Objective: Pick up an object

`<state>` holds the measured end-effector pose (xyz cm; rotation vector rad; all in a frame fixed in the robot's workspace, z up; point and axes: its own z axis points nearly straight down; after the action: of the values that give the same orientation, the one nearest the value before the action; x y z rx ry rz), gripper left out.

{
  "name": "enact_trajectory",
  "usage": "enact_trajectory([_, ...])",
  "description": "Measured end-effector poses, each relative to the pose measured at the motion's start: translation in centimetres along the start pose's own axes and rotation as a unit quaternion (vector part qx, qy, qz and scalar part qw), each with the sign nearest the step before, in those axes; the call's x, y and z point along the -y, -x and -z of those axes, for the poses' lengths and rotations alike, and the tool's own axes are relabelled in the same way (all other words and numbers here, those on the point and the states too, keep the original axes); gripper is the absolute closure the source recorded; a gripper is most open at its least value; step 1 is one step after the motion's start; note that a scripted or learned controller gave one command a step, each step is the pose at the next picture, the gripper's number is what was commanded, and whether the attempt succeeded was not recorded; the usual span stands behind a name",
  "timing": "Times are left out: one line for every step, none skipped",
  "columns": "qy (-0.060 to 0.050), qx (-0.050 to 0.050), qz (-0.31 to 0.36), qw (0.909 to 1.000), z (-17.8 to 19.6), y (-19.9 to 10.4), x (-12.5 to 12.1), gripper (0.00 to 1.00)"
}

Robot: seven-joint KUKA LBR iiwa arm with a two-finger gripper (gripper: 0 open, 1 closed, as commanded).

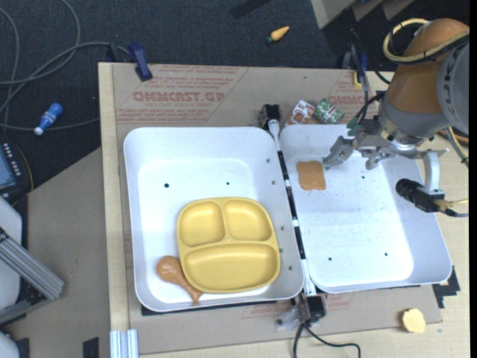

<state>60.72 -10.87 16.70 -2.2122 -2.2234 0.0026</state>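
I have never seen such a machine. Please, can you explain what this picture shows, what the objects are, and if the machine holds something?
One camera looks down at a slant on a bench with two white bins. The grey and orange robot arm reaches in from the right; its gripper hovers over the right bin, open and holding nothing. Beside it lies a flat tan piece, like toast. The left bin holds a yellow divided plate and a toy drumstick at its edge.

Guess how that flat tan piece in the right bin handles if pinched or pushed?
The tan piece lies flat like a thin slab, so it probably slides rather than rolls. Its low edge likely gives fingers little grip. It looks light.
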Motion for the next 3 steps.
enact_trajectory([0.000,0.000,-0.002,1.0000,-8.7,-1.7,-1.0,0.00])
enact_trajectory([0.004,0.002,-0.002,1.0000,-8.2,-0.1,-4.0,0.00])
enact_trajectory([0.004,0.001,-0.001,1.0000,-8.2,-1.2,-4.7,0.00])
